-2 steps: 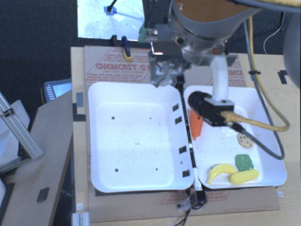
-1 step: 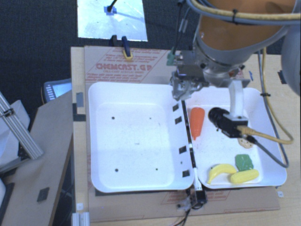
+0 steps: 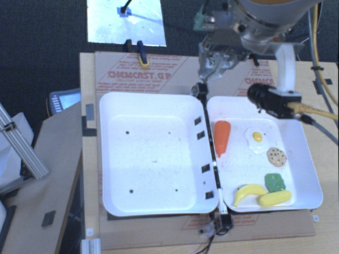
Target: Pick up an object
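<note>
Across the upper middle of the frame, red letters reading "CHEMCAST" mark the brown board (image 3: 159, 70) under two white bins. Inside the right bin (image 3: 307, 157) lie an orange carrot (image 3: 221, 137), a fried egg (image 3: 256, 139), a round cookie (image 3: 276, 156), a green piece (image 3: 274, 181), a curved yellow banana (image 3: 248, 193) and a yellow oblong (image 3: 275, 197). Above the bins' divider at upper centre hangs the tool (image 3: 207, 74); whether it is wide or narrow cannot be told.

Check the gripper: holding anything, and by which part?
Nothing held. The gripper hangs above the bins' back edge with nothing between its fingers. The carrot, egg, cookie and banana lie in the right bin.
</note>
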`<state>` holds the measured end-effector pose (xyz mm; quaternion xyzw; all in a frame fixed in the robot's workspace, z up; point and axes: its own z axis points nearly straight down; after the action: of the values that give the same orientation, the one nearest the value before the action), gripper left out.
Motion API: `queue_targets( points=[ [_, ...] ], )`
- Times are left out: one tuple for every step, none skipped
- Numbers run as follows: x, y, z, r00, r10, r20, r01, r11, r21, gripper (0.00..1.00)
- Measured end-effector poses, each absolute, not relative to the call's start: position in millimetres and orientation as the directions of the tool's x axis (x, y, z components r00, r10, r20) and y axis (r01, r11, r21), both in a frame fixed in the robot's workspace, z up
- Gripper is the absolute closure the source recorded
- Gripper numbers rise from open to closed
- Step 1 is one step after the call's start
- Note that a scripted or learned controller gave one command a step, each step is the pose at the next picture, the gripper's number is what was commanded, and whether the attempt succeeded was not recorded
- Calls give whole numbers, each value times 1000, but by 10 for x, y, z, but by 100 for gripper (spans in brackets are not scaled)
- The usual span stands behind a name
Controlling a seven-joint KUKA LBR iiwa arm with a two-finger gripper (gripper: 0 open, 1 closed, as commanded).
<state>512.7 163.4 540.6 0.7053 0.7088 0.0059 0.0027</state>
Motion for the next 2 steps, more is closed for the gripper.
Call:
queue_targets(
  points=[
    [4845, 2253, 5349, -11, 1000, 3, 1000, 11, 0, 100],
    [4865, 2218, 5466, -5, 1000, 3, 1000, 5, 3, 100]
  ],
)
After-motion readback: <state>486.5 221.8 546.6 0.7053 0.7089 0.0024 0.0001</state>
